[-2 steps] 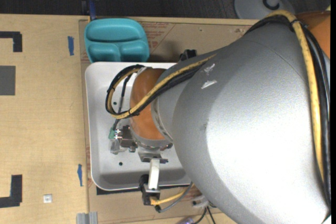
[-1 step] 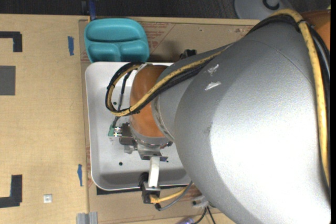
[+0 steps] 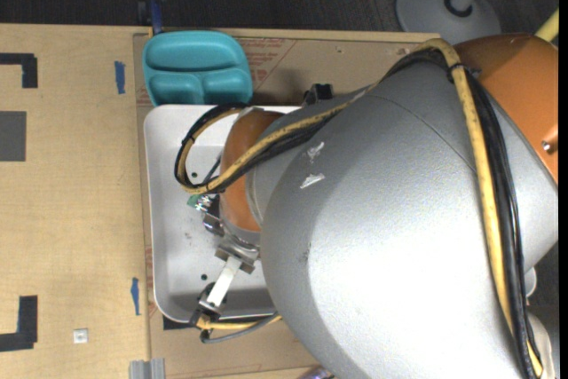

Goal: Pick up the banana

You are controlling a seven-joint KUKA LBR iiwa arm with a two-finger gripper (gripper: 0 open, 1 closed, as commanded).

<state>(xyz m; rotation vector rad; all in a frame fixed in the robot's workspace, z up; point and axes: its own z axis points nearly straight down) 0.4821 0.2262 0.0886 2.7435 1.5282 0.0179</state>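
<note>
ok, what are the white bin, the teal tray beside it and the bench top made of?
White bin: likely plastic, smooth slight sheen, rounded moulded corners. Teal tray: probably plastic too, matte, soft moulded hollows. Bench top: looks like cardboard or fibreboard, flat dull brown.

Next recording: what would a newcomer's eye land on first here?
The grey arm bulks over the view's centre and right, covering much of a white bin. Its orange band glows at the upper right, and a teal moulded object sits at the bin's top edge, upper left.
</note>
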